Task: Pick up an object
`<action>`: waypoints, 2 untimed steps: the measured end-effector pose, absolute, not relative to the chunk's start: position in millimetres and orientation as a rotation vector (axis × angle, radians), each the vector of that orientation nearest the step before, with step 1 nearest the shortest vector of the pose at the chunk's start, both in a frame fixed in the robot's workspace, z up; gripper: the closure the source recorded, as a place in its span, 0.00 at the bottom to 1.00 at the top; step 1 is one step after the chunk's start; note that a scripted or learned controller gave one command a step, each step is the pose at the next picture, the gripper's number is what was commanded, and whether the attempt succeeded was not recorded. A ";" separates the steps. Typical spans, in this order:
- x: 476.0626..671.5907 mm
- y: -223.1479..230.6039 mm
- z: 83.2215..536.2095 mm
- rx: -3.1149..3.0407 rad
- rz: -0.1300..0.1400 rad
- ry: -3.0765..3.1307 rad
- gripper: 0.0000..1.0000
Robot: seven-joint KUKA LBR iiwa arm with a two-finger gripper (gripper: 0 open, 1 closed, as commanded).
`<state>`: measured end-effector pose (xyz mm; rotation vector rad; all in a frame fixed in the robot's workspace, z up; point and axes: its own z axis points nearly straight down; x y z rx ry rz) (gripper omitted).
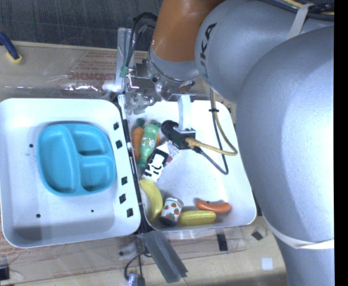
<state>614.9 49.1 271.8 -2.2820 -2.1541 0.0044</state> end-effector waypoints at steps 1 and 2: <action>574.1 -18.7 218.0 -2.526 0.009 -1.861 1.00; 574.1 -18.6 218.0 -2.526 0.009 -1.861 0.00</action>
